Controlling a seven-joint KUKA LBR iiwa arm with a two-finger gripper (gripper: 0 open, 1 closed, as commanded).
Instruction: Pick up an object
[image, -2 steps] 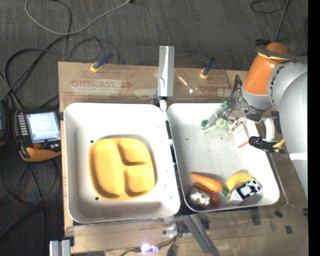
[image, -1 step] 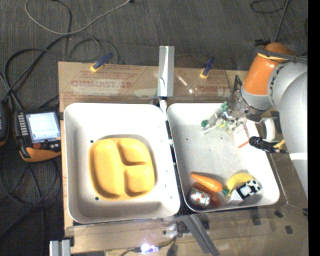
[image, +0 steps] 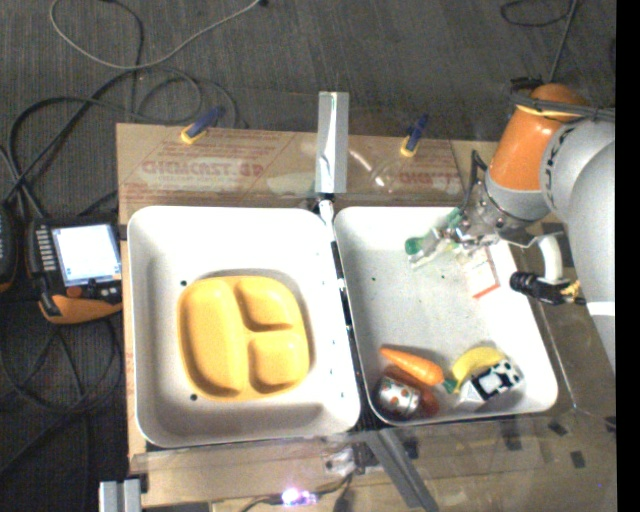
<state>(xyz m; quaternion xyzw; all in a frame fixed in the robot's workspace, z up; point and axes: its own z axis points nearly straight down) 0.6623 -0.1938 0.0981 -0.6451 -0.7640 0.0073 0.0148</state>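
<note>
Tool (image: 447, 237) over the right bin's (image: 540, 340) far side — finger state cannot be told. Carrot (image: 412, 366), banana (image: 471, 362), black-and-white object (image: 496, 380) and metallic ball (image: 397, 396) lie clustered at that bin's near edge; yellow tray (image: 246, 333) in left bin (image: 150, 300).

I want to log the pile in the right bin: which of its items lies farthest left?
The shiny metallic ball, at the near left corner of the right bin. The carrot lies just behind it; the banana and black-and-white toy sit further right.
</note>
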